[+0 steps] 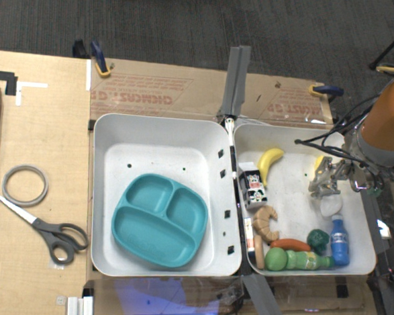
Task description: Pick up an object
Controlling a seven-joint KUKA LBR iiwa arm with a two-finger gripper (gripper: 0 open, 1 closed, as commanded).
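Observation:
My gripper (324, 186) hangs over the upper right part of the right bin (296, 184), reaching in from the right. Just below it lies a small pale, clear object (329, 207). A yellow banana (270, 162) lies to the gripper's left, near the bin's back wall. Along the bin's left wall sit a small black-and-white box (253, 186) and a tan croissant-shaped toy (268, 222). At the front lie an orange carrot (290, 245), a green toy (296, 261), a dark green ball (318, 239) and a blue bottle (339, 241).
A teal divided plate (160, 219) rests in the left bin (110, 147). Scissors (49, 231) and a tape roll (25, 184) lie on the bench at the left. Cables run beside the arm's orange band (390, 120) at the right edge.

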